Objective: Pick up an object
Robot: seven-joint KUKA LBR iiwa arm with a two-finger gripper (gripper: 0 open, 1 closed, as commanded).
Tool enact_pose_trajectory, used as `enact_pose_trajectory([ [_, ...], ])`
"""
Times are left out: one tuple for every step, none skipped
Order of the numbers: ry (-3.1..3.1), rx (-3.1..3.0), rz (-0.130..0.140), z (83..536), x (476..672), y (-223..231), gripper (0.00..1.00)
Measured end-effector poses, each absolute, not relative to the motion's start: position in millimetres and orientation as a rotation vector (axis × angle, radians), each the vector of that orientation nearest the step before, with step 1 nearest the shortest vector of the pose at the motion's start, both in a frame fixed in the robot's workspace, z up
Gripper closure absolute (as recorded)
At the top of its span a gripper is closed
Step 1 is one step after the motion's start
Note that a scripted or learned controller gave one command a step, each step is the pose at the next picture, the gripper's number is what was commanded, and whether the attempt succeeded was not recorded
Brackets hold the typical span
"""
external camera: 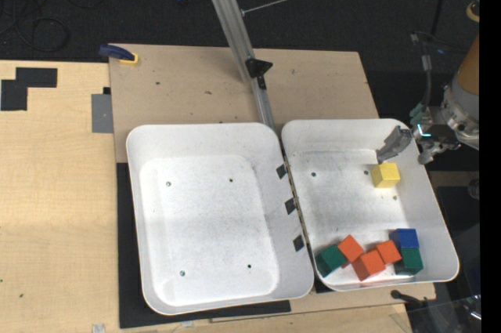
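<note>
Nothing is lifted yet: the fingers [389,147] hang just above the yellow cube [385,175] in the right bin [344,139], how far apart I cannot tell, so the grasp remains.

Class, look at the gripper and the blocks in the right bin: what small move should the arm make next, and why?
Probably a short move down onto the yellow block. The gripper sits just above and beside it, holding nothing, and this block lies alone in the right bin, apart from the crowded cluster of orange, green and blue blocks at the front edge.
</note>
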State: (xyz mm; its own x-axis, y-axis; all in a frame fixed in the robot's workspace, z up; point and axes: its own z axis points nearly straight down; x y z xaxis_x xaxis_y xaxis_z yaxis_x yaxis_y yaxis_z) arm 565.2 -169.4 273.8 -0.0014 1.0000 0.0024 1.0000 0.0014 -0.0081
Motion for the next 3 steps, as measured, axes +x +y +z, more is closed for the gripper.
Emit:
enact_pose_trajectory([
  [-2.22, -2.219, 0.002, 276, 565.9, -170, 0.0],
  [-2.214, -2.216, 0.008, 212, 561.9, -173, 0.0],
  [-2.215, -2.217, 0.007, 151, 568.1, -174, 0.0],
])
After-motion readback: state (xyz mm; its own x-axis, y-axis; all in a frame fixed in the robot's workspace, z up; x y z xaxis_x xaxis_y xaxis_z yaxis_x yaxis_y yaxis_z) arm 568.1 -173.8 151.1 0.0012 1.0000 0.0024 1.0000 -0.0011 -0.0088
